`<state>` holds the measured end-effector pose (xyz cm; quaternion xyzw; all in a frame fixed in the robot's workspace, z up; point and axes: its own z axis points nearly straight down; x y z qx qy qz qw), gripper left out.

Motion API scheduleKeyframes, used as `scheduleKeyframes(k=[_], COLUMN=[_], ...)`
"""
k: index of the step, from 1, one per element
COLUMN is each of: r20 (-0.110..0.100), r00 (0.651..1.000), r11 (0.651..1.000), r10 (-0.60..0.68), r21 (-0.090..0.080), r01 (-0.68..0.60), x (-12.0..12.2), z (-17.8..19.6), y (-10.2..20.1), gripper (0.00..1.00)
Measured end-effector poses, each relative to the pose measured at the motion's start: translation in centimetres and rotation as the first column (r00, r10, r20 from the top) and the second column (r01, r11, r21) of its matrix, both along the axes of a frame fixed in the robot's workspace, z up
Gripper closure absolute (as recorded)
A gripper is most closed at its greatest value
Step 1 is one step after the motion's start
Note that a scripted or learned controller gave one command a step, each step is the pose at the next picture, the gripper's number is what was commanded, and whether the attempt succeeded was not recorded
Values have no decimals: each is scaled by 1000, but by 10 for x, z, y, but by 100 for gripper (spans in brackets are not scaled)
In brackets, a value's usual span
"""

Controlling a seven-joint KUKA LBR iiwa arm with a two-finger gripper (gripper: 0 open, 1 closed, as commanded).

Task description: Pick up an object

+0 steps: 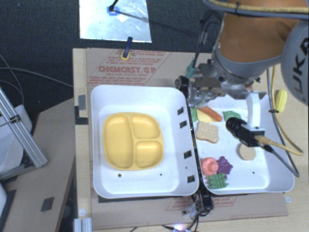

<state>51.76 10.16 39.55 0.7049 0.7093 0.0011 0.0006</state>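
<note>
The right bin (270,178) holds several toy foods: an orange carrot (211,114), a slice of bread (208,132), a green leafy piece (232,115), a tan round cookie (247,153), a pink piece (209,166), purple grapes (224,165) and a green pea pod (217,180). My gripper (199,96) hangs low over the bin's far left corner, just above and left of the carrot. The wrist's bulk hides its tips.
The left bin (111,185) carries a yellow divided plate (133,140). A row of black clips (186,139) runs along the rim between the bins. A black part with a cable (243,132) hangs off the arm over the right bin's middle.
</note>
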Motion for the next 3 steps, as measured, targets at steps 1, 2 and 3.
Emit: scheduleKeyframes(k=[1, 2, 3], r20=[2, 4, 0], r00=[1000, 1000, 1000], r11=[1000, 1000, 1000], r10=[1, 6, -1], r21=[0, -1, -1], r01=[-1, -6, 1], x=[0, 0, 46], z=[12, 23, -11], y=[-2, -2, 17], gripper=[100, 100, 100])
